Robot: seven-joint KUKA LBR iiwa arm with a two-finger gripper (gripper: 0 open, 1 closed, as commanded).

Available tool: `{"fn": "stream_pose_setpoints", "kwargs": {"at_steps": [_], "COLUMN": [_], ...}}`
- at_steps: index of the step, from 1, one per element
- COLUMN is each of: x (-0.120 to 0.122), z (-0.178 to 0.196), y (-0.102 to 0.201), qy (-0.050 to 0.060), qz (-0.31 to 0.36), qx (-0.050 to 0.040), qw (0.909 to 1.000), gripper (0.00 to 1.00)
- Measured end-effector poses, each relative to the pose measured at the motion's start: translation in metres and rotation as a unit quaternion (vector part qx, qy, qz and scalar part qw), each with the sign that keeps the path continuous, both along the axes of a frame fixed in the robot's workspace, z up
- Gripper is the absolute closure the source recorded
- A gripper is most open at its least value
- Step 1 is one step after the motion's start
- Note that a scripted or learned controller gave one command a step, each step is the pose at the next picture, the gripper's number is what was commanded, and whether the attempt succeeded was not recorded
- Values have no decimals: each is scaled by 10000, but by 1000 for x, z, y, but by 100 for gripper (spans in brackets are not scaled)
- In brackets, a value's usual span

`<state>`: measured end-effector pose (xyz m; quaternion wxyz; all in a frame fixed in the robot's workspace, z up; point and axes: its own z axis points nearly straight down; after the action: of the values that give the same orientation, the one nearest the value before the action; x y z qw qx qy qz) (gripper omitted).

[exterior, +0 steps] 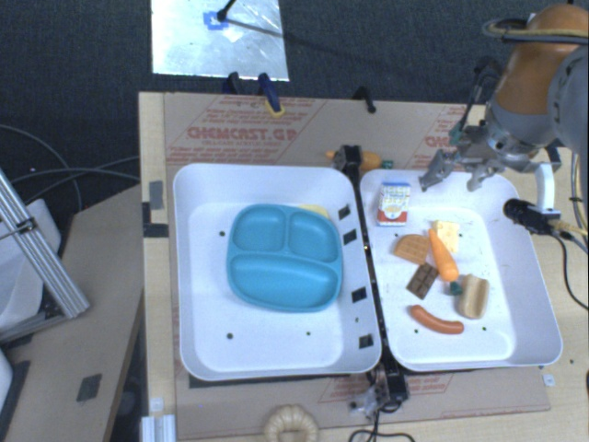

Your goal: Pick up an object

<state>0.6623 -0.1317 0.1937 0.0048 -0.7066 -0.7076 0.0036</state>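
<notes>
At the left of the frame I see the left bin (207, 339) with a blue divided plate (283, 256) lying in its middle; something pale yellow peeks out behind the plate's far rim, too hidden for me to name. Moving right, the right bin (525, 330) holds my candidates: a small carton (394, 203) near its upper left corner, then a brown wafer (411, 248), a dark chocolate piece (422, 281), a carrot (444, 257) lying over a cheese wedge (448, 233), a sausage (436, 320) and a bread piece (473, 296). The gripper (457, 170) hangs over the bin's upper rim, fingers spread apart with nothing between them. I would go for the carton, which stands clear of the cluster, descending straight over it. The fingertips are blurred, perhaps wider apart than they look, and the arm is cut off at the upper right.
</notes>
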Motion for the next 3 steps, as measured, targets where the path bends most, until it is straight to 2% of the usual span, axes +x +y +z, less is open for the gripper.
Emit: {"fn": "stream_pose_setpoints", "kwargs": {"at_steps": [1,3], "x": [3,-9], "z": [9,-87], "y": [0,-3], "qy": [-69,-53], "qz": [10,2], "qx": [-8,-11], "qw": [10000,10000], "gripper": [0,0]}}
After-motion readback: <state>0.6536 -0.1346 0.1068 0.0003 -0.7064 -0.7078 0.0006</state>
